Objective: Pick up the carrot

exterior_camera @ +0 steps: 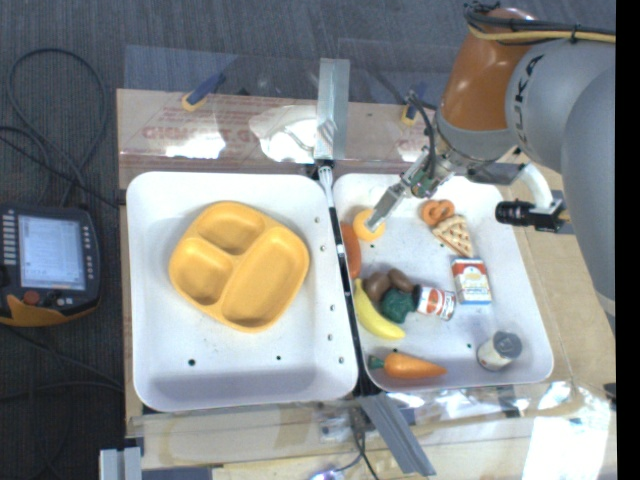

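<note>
Two shallow white plastic bins were counted on the table, set side by side and touching along a central divider. In the left bin [160, 358] a single yellow three-compartment plastic plate [238, 263] was seen, lying slightly left of the bin's centre.

In the right bin [520, 318] several toy food items were counted. One orange plastic carrot with a green stub [412, 367] was found lying on its side near the bin's front edge, its tip pointing right. One yellow banana [377, 314] lay just behind it against the left wall. One brown rounded piece [379, 285], one dark green piece [397, 305] and one small red-and-white can on its side [436, 302] were clustered together at the middle. One small red-and-white carton [471, 280], one waffle-patterned wedge [455, 236], one orange pretzel-shaped piece [436, 210] and one grey round can [499, 349] were also counted. One slim orange-red item [350, 250] was seen along the left wall.

The gripper [372, 224] was lowered into the rear left part of the right bin, well apart from the carrot. How far it was opened could not be told, nor whether anything was held.

One handheld control pendant [45, 263] was seen left of the table.
</note>
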Robot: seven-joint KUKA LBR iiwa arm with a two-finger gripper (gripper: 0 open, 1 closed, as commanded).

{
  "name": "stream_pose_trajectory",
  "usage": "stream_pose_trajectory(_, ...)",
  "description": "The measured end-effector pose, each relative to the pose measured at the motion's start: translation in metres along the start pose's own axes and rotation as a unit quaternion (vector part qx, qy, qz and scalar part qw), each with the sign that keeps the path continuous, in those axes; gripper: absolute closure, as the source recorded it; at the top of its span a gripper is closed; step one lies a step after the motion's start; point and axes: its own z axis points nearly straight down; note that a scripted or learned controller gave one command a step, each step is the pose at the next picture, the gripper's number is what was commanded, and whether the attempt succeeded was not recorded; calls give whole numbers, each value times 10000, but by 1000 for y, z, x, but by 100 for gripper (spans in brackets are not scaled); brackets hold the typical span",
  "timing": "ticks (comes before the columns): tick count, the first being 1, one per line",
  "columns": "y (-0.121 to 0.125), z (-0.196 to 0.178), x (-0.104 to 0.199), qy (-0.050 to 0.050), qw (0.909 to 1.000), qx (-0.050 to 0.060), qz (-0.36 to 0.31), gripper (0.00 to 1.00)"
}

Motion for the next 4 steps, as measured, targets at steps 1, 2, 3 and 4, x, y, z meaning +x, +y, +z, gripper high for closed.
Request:
stream_pose_trajectory(1,29,1,19,1,9915,11,1302,0)
stream_pose_trajectory(2,-11,41,-34,6,9956,32,939,0)
stream_pose_trajectory(3,-20,77,-26,14,9896,20,1440,0)
stream_pose_trajectory(4,-2,95,-34,-17,9623,-23,2719,0)
